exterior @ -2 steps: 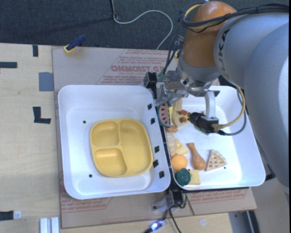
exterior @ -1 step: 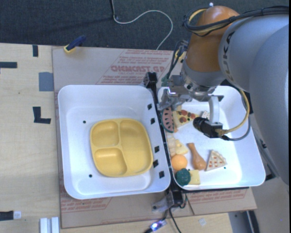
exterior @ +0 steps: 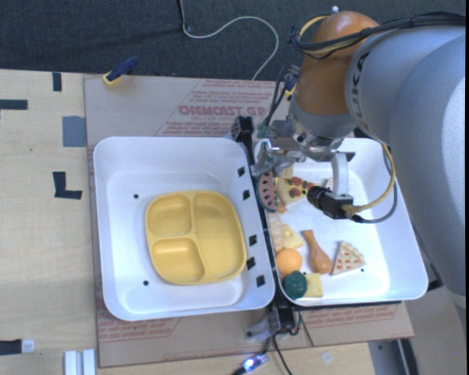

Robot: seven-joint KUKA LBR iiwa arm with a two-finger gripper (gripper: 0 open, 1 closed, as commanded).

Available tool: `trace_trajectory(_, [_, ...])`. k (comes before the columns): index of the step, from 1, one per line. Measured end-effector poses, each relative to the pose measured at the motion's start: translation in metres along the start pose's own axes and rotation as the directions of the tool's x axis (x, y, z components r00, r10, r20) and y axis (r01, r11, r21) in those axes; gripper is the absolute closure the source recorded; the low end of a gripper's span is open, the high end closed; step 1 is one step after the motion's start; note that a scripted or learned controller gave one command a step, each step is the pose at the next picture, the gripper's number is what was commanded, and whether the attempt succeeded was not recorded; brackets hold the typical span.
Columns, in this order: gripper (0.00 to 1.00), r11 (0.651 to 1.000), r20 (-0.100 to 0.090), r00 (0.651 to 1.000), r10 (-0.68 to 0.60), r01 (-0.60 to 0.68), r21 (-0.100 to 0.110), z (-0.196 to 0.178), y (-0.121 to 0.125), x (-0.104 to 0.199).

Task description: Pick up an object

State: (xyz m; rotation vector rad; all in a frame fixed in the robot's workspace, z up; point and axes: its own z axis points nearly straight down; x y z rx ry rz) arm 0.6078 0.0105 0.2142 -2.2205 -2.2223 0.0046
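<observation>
The right bin point(exterior: 391, 264) holds several toy foods. A pizza slice point(exterior: 291, 187) lies near its upper left, next to a dark red piece point(exterior: 269, 197) at the divider. Lower down are a pale cheese chunk point(exterior: 280, 234), an orange ball point(exterior: 288, 261), a green broccoli-like piece point(exterior: 295, 284) on a yellow wedge point(exterior: 314, 287), a drumstick point(exterior: 316, 251) and a sandwich triangle point(exterior: 347, 258). My gripper point(exterior: 272, 156) hangs low over the bin's upper left corner, just above the pizza slice. I see nothing between its parts.
The left bin point(exterior: 113, 209) holds a yellow divided plate point(exterior: 194, 235). Black clips line the wall between the bins. The grey arm point(exterior: 422, 116) covers the right bin's upper right. A white cable point(exterior: 219, 30) and a blue-yellow clip point(exterior: 120, 70) lie behind the bins.
</observation>
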Motion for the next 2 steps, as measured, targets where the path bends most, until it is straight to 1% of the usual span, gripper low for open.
trace_trajectory(1, [1.00,1.000,-0.002,1.000,-0.001,0.001,-0.002,-0.0209,-0.0027,0.0017])
trace_trajectory(2, [1.00,1.000,-0.001,1.000,0.000,0.000,0.000,-0.0152,0.0037,0.0045])
